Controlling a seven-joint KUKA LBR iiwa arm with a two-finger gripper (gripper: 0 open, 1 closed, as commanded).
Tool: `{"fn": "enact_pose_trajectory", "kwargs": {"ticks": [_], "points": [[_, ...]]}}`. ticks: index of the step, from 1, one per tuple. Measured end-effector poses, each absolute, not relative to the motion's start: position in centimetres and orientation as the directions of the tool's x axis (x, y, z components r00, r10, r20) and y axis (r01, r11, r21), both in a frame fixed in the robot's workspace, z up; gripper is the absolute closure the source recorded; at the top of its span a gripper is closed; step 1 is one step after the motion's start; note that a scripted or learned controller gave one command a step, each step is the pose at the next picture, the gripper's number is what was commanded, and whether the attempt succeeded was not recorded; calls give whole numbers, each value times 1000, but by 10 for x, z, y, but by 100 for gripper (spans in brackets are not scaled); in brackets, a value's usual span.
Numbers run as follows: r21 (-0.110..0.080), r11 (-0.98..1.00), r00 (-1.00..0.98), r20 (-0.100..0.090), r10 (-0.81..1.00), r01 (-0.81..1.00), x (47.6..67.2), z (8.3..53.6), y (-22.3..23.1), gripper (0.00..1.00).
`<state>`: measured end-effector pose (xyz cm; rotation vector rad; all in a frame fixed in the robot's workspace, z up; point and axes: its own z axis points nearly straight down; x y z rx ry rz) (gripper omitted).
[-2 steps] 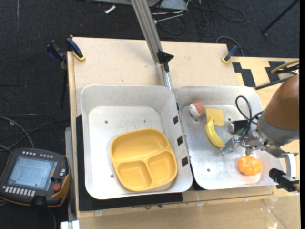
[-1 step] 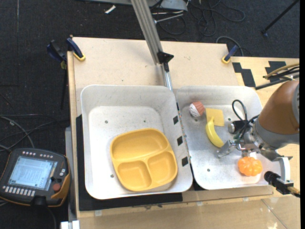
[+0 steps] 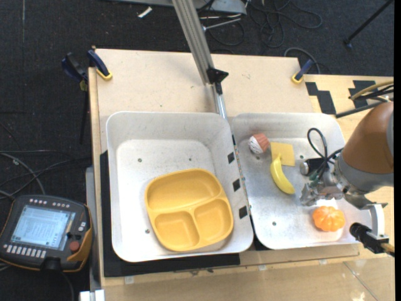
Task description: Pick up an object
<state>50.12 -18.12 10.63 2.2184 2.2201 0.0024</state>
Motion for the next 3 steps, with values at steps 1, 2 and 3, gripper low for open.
{"fn": "enact_pose_trajectory", "kwargs": {"ticks": [1,2,3], "points": [[5,3,-3,-2,1000,1000,503,149,-179,100],[6,4,-4,-2,1000,1000,502,201,-170,100],[7,4,-4,-3,1000,1000,504,265,-169,100]]}}
